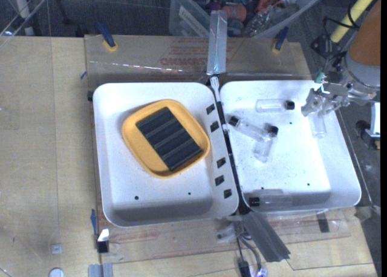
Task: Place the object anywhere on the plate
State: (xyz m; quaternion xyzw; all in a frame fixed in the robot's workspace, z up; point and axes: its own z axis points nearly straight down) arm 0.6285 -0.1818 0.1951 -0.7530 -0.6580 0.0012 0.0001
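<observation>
**Tool over the right bin's far edge, plate waiting in the left**

Nearest the camera, a clear vial with a dark cap (270, 198) lies along the front wall of the right bin (338, 173). Further in, the left bin (115, 197) bears the yellow plate (136, 126), which carries a black ribbed pad (169, 138) across its middle. Mid-bin on the right, two more clear vials (254, 129) lie crossed and touching, and another (273, 106) rests near the back wall.

At the right bin's far right edge the tool (318, 107) hangs with a clear vial (318, 126) just under it; whether it is clenched on that vial I cannot tell.

My judgement: the pickup step is in hand. Next, the grasp needs confirming, then a lift over the divider (221, 143) and across to the plate.
</observation>
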